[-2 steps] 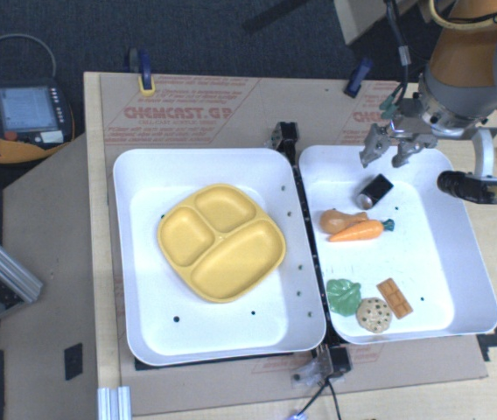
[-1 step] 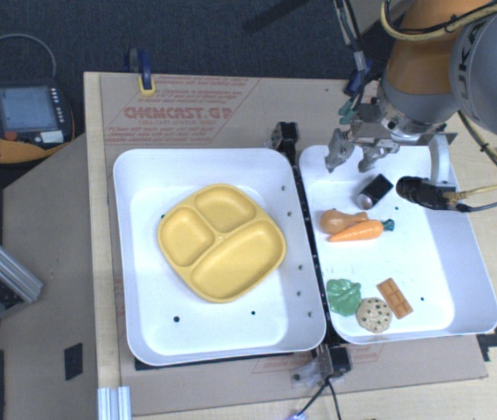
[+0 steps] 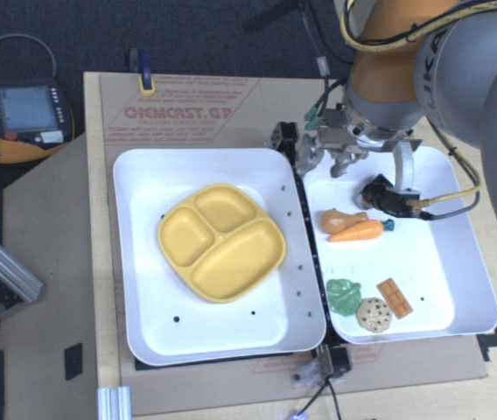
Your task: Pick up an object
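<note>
The desk carries two white bins side by side; the left bin [image 3: 135, 234] holds one yellow divided plate [image 3: 222, 241] with three compartments; the right bin [image 3: 458, 269] holds five small things: one drumstick [image 3: 336, 220] touching one carrot [image 3: 358, 231] near its middle, and toward its near edge one green leafy piece [image 3: 345, 296], one cookie [image 3: 374, 314] and one brown wafer [image 3: 395, 297]; the gripper [image 3: 340, 156] hangs over the right bin's far left corner, nothing seen in it; whether it is released or clenched I cannot tell
</note>
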Robot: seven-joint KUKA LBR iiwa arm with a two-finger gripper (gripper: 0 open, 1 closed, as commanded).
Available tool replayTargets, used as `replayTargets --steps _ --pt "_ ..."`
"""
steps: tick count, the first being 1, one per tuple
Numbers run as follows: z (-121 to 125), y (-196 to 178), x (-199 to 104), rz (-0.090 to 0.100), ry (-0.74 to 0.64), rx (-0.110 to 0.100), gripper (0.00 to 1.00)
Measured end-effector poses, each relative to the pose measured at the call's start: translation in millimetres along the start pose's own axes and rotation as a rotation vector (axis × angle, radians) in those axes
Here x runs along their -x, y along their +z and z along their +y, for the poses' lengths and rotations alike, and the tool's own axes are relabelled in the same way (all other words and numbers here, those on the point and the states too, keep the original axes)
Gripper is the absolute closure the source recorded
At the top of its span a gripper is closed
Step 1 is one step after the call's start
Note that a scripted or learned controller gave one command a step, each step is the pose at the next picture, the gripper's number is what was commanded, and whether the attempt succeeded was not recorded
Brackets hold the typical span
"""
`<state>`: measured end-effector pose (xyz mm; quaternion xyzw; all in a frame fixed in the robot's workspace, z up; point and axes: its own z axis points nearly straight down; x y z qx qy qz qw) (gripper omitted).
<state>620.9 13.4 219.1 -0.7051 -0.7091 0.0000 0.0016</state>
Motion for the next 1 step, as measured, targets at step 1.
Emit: replayTargets --steps 1 --pt "10.2 -8.0 -49.2 -0.001 0.000 0.006 1.00"
